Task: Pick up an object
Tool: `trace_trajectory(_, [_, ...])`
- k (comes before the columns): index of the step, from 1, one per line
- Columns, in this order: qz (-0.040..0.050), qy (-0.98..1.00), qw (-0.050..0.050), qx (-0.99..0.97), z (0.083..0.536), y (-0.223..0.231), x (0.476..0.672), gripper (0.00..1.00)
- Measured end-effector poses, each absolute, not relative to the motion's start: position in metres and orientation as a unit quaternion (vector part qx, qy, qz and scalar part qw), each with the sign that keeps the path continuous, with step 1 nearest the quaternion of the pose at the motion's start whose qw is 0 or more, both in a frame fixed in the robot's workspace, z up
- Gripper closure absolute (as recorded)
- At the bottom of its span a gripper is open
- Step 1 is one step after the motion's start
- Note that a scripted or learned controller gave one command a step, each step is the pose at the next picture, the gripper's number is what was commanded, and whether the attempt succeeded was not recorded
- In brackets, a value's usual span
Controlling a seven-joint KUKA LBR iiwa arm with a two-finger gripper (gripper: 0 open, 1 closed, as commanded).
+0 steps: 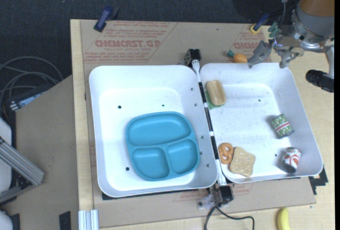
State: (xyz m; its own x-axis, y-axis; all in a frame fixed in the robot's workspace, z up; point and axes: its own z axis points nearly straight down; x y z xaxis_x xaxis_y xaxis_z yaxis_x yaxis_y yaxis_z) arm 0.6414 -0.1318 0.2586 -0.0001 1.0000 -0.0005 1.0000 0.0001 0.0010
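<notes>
Hand point(271, 53) is hovering over the right white bin's point(305, 112) far rim, fingers spread and gripping nothing. Nearest pick, the small green patterned can point(281, 125), is lying below it toward the bin's near-right side.

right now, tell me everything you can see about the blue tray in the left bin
The blue tray is a rounded, plastic-looking plate, light blue, with three compartments: one long one across the far side and two smaller ones nearer the camera. It lies flat, right side up, slightly rotated, on the floor of the left bin, toward its near right part. Nothing sits in it.
</notes>
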Motion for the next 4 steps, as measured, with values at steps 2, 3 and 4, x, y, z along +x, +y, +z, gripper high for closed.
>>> trace_trajectory(2, [-0.0003,0.707,0.000,0.707,0.111,-0.220,0.585,0.00])
trace_trajectory(3, [0.0027,0.709,-0.004,0.706,0.084,-0.219,0.559,0.00])
trace_trajectory(4, [0.0016,0.708,-0.001,0.706,0.095,-0.221,0.559,1.00])
